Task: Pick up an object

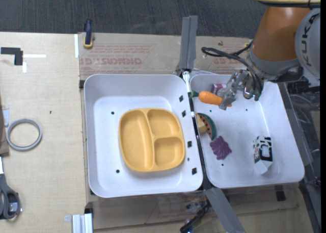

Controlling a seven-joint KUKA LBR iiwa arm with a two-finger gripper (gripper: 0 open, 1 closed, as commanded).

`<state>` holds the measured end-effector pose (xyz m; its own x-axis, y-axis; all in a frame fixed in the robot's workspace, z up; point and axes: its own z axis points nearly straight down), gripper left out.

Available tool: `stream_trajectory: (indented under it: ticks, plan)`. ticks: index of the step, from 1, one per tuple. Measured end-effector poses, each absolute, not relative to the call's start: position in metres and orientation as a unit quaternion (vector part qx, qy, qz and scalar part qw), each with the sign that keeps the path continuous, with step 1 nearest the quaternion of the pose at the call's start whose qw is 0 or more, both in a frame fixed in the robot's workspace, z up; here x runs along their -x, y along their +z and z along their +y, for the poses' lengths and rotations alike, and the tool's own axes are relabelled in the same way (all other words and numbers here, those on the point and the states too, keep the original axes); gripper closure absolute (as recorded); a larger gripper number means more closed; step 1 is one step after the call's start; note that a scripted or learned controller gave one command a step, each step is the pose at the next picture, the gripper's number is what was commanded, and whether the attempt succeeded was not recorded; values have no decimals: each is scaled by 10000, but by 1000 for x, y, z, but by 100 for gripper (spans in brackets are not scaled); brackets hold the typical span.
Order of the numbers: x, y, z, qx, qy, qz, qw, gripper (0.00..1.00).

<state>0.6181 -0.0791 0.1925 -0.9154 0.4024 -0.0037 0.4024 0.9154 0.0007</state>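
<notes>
A grey robot arm (310, 33) is ringed by a broad orange band (275, 25). Black cables are looped beside its small metallic gripper (232, 94).

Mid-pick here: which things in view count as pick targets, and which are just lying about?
Job:
end effector, at the carrot
carrot
purple grapes
small carton
wedge-shaped toy
right bin

Lying about:
yellow divided plate in left bin
tape ring
scissors
clamp

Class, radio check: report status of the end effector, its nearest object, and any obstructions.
End effector low in right bin, at carrot. Grasp unconfirmed. Purple item and small carton lie apart, not obstructing.
</notes>
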Motion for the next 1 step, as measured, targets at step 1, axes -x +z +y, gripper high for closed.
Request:
stream_trajectory:
  ticks: [1]
  plan:
    - [-619,212,-59,-2468,-3,9691,18,100]
